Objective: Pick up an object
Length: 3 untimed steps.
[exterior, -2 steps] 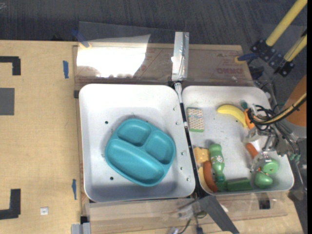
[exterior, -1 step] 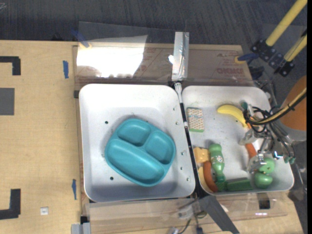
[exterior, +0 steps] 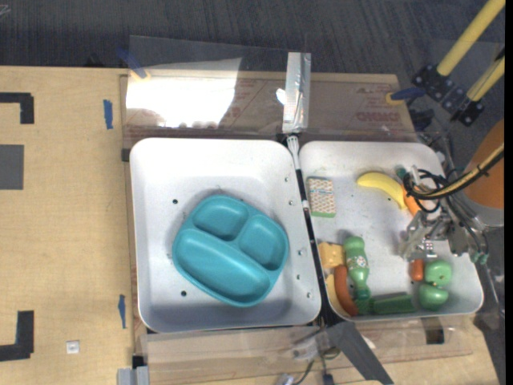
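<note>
- The gripper (exterior: 422, 241) hangs low over the right bin (exterior: 377, 155), close to that bin's right edge and about midway between its far and near edges. Cables and metal clutter the tool, so I cannot tell whether it is spread or closed, and nothing can be seen held in it.
- The likeliest target, as I judge it, is the small orange piece (exterior: 417, 270). It lies just beside the gripper, on the side toward the bin's near edge.
- It looks upright or short, with its long axis running roughly from far edge to near edge. It is too small to be sure.
- A green fruit (exterior: 438, 273) is touching or nearly touching the orange piece on the side toward the right edge. A second fruit (exterior: 433, 297) sits in the near right corner.
- The move therefore turns on a short shift toward the near edge, then a descent. The crowding there risks a pinch on two things at once, or a nudge that pushes one away.
- The banana (exterior: 381, 185) lies toward the far edge, apart from its neighbours, with its length slanting from the bin's middle toward the right edge.
- A dark cucumber (exterior: 393, 302) lies along the near edge.
- The left bin (exterior: 152, 183) holds a teal plate (exterior: 231, 249), well apart from the gripper.
</note>
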Motion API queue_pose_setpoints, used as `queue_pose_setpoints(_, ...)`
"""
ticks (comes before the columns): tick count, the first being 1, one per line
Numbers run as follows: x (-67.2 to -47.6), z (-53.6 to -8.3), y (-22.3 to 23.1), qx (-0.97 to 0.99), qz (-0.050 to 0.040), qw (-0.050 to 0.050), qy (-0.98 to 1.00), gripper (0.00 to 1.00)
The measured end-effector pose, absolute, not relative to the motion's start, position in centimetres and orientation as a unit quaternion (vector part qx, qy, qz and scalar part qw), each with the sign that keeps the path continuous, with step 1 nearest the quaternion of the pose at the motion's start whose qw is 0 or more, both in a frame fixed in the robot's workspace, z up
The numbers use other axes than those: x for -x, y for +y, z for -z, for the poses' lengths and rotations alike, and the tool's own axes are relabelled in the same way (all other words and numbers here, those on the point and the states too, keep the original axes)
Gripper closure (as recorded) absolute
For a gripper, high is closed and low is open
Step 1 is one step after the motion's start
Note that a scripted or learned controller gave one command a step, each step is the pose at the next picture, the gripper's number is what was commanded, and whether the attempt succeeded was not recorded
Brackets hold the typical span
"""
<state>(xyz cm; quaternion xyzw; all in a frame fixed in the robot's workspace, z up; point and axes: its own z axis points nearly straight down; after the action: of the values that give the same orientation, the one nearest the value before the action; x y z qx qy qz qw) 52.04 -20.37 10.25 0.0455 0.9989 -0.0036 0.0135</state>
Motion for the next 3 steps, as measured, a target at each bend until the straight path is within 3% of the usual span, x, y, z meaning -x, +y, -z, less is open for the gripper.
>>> queue_pose_setpoints(1, -52.0, -10.2, -20.3, -0.045, 0.0032, 0.013, 0.999, 0.00)
queue_pose_setpoints(2, -51.6, -8.9, -20.5, -0.079, -0.0001, 0.005, 0.997, 0.00)
queue_pose_setpoints(3, -52.1, -10.3, -20.6, -0.078, 0.0026, 0.014, 0.997, 1.00)
